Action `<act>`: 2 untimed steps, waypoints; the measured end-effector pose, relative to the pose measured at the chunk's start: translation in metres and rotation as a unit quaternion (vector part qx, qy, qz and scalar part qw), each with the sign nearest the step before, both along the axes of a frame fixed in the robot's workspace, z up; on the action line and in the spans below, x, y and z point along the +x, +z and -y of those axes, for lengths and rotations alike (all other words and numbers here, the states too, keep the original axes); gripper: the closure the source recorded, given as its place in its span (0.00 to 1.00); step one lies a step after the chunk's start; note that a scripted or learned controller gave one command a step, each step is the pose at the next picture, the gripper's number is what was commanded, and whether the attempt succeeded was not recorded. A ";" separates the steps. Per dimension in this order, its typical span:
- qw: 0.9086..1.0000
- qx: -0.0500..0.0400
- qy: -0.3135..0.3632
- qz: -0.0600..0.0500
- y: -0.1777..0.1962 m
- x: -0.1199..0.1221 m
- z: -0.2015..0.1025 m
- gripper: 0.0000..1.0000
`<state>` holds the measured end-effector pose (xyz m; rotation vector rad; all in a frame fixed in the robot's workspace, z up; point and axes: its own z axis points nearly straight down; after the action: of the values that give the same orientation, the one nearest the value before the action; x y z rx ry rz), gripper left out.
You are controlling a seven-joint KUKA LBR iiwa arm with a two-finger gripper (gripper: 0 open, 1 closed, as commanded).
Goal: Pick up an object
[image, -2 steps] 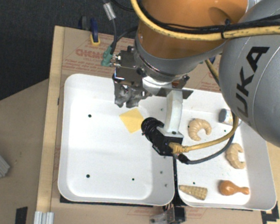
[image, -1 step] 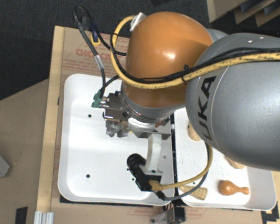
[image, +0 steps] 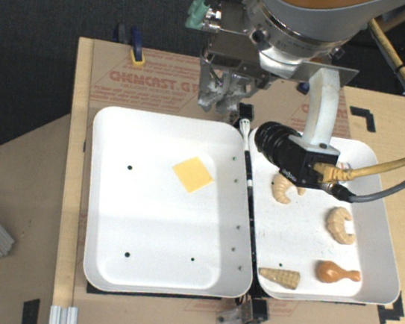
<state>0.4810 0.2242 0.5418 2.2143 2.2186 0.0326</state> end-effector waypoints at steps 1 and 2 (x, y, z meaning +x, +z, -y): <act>1.000 -0.009 -0.002 -0.018 -0.173 0.007 0.000 1.00; 1.000 0.000 0.000 0.000 0.004 -0.002 0.000 1.00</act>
<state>0.4790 0.2242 0.5459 2.2142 2.2191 0.0334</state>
